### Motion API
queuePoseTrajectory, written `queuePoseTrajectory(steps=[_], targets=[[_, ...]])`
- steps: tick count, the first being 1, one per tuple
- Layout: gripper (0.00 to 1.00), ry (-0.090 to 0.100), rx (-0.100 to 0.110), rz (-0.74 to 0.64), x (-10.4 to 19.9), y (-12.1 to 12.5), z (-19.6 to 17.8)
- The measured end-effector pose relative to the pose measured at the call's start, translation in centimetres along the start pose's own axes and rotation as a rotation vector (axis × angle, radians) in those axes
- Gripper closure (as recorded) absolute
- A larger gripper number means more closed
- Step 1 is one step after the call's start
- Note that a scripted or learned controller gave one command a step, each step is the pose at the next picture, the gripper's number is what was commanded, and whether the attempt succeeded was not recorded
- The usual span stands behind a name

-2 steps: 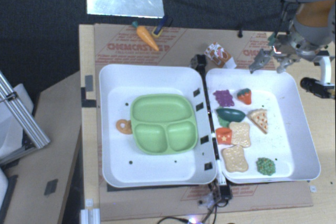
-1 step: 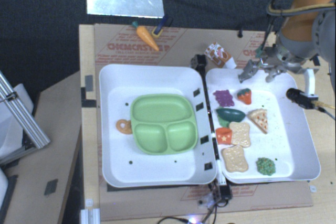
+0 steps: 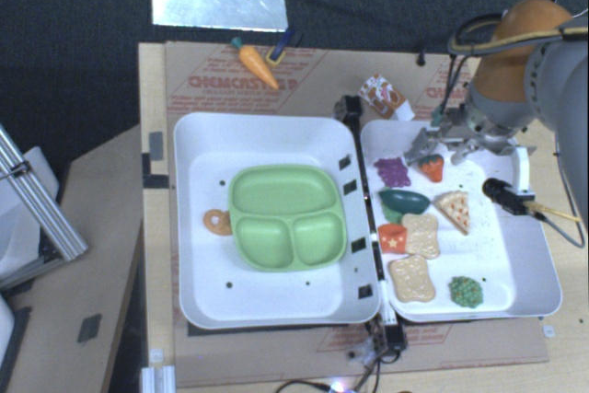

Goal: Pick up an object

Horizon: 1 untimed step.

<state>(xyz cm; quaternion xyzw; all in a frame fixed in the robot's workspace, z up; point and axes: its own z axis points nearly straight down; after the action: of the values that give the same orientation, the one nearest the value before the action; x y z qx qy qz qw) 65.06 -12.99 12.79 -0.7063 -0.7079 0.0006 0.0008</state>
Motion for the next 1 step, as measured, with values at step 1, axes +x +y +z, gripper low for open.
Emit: queuePoseTrajectory(steps=[1], targets=[[0.0,0.0,-0.002,0.0,0.06,0.05,4.5]])
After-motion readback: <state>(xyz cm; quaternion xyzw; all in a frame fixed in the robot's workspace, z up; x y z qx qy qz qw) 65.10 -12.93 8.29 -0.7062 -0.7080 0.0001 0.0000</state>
